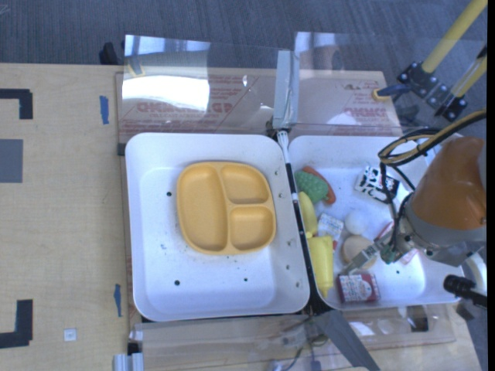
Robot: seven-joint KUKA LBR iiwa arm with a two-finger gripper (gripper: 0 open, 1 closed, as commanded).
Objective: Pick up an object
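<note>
We see the gripper point(370, 256) lowered into the right bin point(402, 284), just beside a round tan object point(356, 246); we cannot tell how its jaws stand. The candidate objects all lie in this bin: a green item point(313, 182) at the far left, a yellow banana-shaped piece point(307, 210) and a yellow bottle point(321, 260) along the left wall, a white ball point(359, 222), and a red packet point(358, 287) at the near edge. The left bin point(155, 284) contains a yellow divided plate point(226, 206).
</note>
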